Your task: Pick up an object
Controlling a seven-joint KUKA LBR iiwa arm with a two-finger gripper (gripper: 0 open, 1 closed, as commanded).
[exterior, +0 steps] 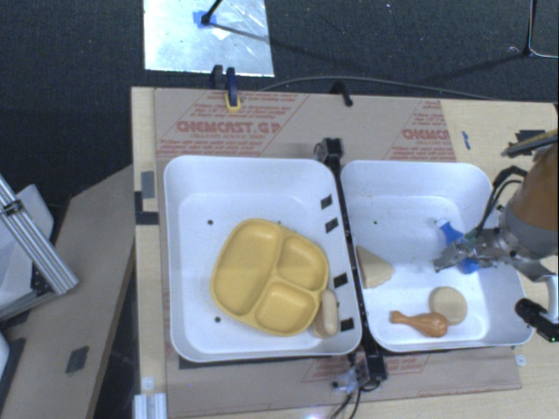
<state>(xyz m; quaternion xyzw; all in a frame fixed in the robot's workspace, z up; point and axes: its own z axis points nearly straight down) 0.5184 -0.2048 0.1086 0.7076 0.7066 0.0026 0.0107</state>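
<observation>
Even, bright overhead light, glare on the foil sheet (pixel 208 23), soft overall blur.

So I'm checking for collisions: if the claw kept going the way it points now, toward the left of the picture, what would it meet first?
Probably the pale wedge by the right bin's left wall. The claw points left across bare bin floor, near a blue object; its height is unclear, so it might pass over.

Two white bins sit side by side, the left bin (pixel 188 234) and the right bin (pixel 410 186). In the left one: one yellow divided plate (pixel 269 276) and one pale bread roll (pixel 328 313). In the right one: one beige wedge (pixel 375 268), one round bun (pixel 448 304), one drumstick (pixel 420 322) and one blue thing (pixel 452 235).
</observation>
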